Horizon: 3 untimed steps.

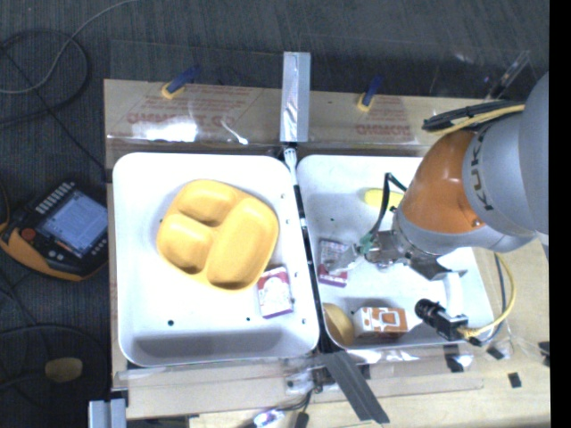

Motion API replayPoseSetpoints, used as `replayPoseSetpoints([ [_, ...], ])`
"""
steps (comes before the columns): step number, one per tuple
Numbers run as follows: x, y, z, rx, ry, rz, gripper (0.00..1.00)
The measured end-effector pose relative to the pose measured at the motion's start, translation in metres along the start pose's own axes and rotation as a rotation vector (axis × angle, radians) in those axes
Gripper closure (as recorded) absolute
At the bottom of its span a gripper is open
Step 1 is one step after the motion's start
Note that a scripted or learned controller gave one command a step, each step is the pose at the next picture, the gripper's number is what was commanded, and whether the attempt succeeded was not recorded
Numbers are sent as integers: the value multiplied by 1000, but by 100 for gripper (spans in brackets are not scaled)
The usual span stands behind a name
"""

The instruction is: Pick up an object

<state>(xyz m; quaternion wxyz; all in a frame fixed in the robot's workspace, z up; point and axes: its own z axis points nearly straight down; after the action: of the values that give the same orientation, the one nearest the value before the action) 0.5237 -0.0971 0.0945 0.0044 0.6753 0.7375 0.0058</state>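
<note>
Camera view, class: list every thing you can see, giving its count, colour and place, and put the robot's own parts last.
bins: two, white, side by side on the bench
moulded tray: one, yellow, left bin
small packet: one, white and dark red, left bin, front right
clear packet: one, see-through with red, right bin, left side
carton: one, orange and white, right bin, front
round object: one, tan, beside the carton
yellow object: one, right bin, partly behind the arm
handheld controller: one, orange and black, floor at left
arm: one, grey with orange band, over right bin
claw: one, dark, near the clear packet
</note>
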Motion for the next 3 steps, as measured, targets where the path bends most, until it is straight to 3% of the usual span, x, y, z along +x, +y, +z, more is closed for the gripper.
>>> replayPoseSetpoints([
  [1, -11, 65, 0, -6, -4, 87, 0],
  [2, -6, 45, -47, 18, -4, 263, 0],
  [3, 26, -2, -124, 17, -2, 183, 0],
])
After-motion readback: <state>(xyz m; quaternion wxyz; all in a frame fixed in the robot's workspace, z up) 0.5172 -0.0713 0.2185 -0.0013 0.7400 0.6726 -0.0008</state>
